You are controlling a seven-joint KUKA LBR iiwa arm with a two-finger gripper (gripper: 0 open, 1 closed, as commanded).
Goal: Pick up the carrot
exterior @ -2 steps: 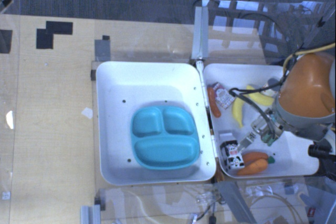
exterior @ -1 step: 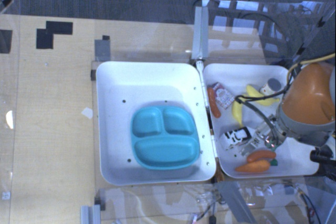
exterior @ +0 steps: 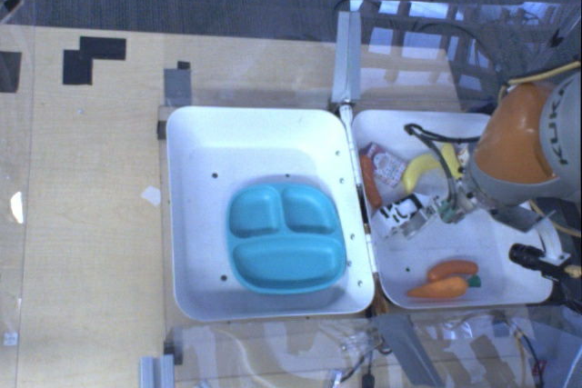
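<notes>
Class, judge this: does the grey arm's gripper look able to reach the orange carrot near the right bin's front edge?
Probably yes. The orange carrot lies uncovered in the right white bin, with only an orange-red piece beside it. The gripper hangs just above, open floor between.

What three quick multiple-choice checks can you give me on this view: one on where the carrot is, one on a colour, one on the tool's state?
1. The carrot lies in:
A. the left bin
B. the right bin
C. on the bench

2. The divided tray is:
A. blue
B. red
C. yellow

3. The tool is:
A. gripping the carrot
B. above the tray
C. apart from the carrot, over the right bin's middle

Key: 1 B, it lies near that bin's front wall. 2 A, the tray is plainly blue. 3 C, bare bin floor separates the tool and carrot.
</notes>
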